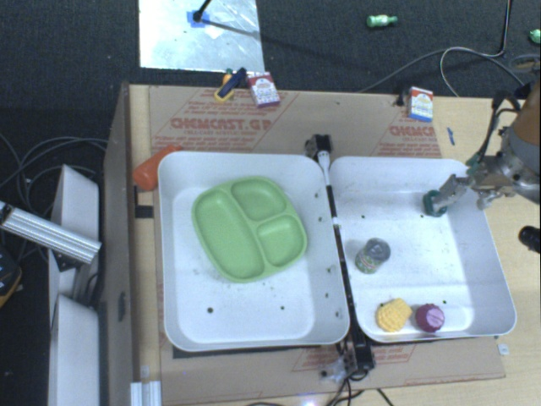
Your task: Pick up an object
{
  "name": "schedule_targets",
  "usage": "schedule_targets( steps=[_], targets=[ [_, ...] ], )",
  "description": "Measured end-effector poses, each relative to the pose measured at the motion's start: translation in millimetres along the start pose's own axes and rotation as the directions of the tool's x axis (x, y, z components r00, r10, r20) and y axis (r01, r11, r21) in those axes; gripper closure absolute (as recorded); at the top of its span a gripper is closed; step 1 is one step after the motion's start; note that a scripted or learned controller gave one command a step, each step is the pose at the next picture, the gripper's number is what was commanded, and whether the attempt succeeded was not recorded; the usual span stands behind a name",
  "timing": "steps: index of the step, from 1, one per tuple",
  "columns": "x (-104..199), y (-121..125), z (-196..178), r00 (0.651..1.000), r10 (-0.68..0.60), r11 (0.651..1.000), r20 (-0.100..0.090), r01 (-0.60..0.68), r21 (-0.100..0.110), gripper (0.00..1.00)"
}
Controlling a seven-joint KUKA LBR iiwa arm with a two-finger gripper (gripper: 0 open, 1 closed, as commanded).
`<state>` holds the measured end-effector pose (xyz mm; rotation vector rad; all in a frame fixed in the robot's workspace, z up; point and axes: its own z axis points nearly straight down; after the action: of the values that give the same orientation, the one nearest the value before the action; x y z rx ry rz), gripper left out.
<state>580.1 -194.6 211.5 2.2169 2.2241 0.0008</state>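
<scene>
The pincer (pixel 441 200), finger spacing impossible to judge, hovers at two o'clock in the right white bin (pixel 482 252), approach step I'd say, with the small grey-green round object (pixel 371 255) at seven o'clock needing a reach and descent.

Two white bins sit side by side: the left bin (pixel 182 311) holds one green divided plate (pixel 249 228); the right bin (pixel 482 260) holds three small things: a grey can (pixel 371 255), a yellow corn piece (pixel 393 315), a purple object (pixel 430 317).
</scene>
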Motion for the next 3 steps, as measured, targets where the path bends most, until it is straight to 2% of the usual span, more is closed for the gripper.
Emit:
schedule_targets(
  steps=[1, 2, 3],
  targets=[
    [-12.0, 50.1, 127.0, 1.000, -0.001, 1.000, 0.001, 0.001, -0.001, 0.00],
    [-11.9, 77.7, 126.1, 1.000, -0.002, 1.000, 0.001, 0.002, -0.003, 0.00],
    [-12.3, 78.8, 114.7, 1.000, -0.005, 1.000, 0.003, 0.005, -0.006, 1.00]
  ],
)
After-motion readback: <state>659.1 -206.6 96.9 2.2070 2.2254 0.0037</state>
